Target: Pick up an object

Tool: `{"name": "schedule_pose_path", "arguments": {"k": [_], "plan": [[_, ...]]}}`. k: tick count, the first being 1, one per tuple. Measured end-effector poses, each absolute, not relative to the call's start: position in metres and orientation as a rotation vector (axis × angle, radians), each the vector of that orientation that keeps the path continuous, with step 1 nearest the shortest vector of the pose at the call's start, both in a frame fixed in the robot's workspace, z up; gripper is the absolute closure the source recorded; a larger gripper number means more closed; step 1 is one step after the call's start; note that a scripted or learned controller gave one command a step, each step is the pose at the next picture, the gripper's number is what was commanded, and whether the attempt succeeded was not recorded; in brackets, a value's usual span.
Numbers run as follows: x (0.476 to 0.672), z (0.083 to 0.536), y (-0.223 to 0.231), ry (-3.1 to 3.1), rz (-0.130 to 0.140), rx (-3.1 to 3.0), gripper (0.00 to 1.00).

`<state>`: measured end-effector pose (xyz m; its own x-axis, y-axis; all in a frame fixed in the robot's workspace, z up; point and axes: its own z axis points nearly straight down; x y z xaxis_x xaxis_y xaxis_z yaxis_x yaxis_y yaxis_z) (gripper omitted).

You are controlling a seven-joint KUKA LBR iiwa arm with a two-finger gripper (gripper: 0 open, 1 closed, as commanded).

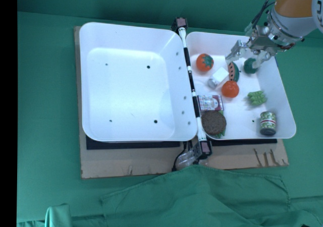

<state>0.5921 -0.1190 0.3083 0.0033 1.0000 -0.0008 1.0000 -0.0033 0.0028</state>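
Note:
My gripper (248, 57) hangs over the far part of the right bin (284, 101), fingers spread open. A dark teal round object (250, 66) lies just below, between the fingertips (234, 53); I cannot see them pressing on it. Beside it to the left are a watermelon slice (233, 72) and a white block (219, 75). Further objects in this bin: a red tomato (204, 62), an orange ball (230, 89), a green bean bunch (256, 97), a small jar (268, 122), a red packet (210, 102) and a brown round patty (214, 122).
The left bin (101, 39) stands beside the right one, separated by a black-and-white divider rail (189, 77). Both bins rest on a cardboard sheet (131, 168). A fold of green cloth (202, 195) lies at the front.

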Motion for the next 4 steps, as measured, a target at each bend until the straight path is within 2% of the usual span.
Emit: {"name": "schedule_pose_path", "arguments": {"k": [1,3,4], "plan": [[0.592,0.308,-0.119,2.216,0.002,2.223,0.0],[0.59,0.2,-0.113,2.218,-0.005,2.227,0.0],[0.593,0.185,-0.115,2.212,0.007,2.219,0.0]]}}
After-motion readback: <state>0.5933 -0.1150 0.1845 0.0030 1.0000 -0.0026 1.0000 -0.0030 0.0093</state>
